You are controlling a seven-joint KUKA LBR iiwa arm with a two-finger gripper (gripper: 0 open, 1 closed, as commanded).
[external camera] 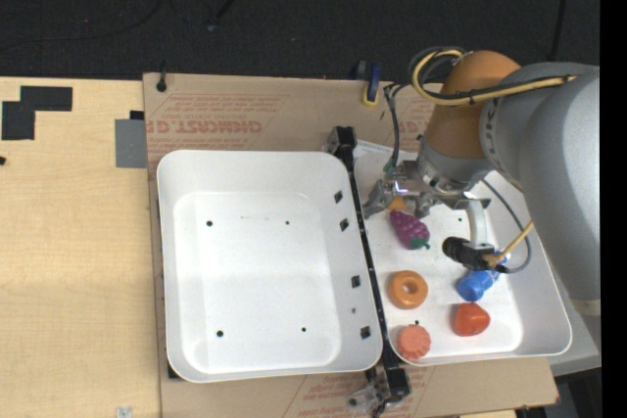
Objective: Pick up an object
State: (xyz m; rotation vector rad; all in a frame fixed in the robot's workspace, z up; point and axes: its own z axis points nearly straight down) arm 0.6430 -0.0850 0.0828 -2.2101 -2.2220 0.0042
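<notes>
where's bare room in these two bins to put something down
The left white bin has open floor from wall to wall. The right white bin is crowded: a purple grape bunch under the hand, then an orange ring, blue piece, red block and salmon round piece. A small bare patch lies right of the red block.

Light wooden bench (69, 259), brown cardboard sheet (245, 113) on it, two white bins (255, 367) atop.

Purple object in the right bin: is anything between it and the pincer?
Nothing visible. The pincer sits directly over the purple object, at its upper end; the orange ring lies below it, apart.
</notes>
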